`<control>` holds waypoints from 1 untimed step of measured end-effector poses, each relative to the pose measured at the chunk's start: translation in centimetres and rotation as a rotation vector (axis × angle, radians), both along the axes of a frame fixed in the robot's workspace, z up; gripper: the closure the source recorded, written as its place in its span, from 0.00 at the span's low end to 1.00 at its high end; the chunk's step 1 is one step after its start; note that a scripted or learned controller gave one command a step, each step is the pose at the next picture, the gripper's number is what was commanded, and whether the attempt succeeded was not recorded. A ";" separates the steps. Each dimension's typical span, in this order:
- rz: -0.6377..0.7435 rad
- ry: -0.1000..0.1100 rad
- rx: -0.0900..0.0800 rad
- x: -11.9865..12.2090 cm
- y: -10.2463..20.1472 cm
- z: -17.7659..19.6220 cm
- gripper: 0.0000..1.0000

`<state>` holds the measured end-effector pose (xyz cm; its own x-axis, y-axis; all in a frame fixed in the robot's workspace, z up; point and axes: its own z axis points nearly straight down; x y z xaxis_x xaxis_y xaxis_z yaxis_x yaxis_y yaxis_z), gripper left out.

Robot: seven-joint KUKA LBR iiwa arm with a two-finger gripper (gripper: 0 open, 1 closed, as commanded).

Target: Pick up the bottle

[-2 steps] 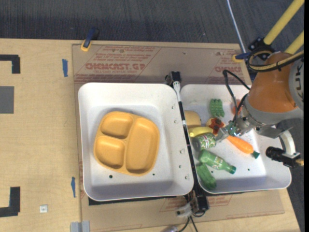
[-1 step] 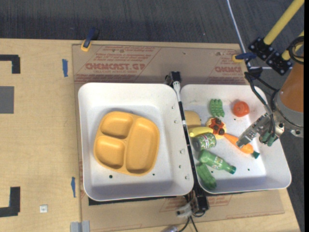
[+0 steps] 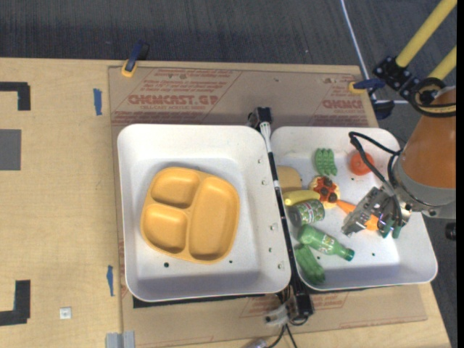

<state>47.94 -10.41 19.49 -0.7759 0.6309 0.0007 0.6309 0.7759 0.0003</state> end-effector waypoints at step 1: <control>0.322 -0.005 -0.002 1.7 -0.4 -0.3 1.00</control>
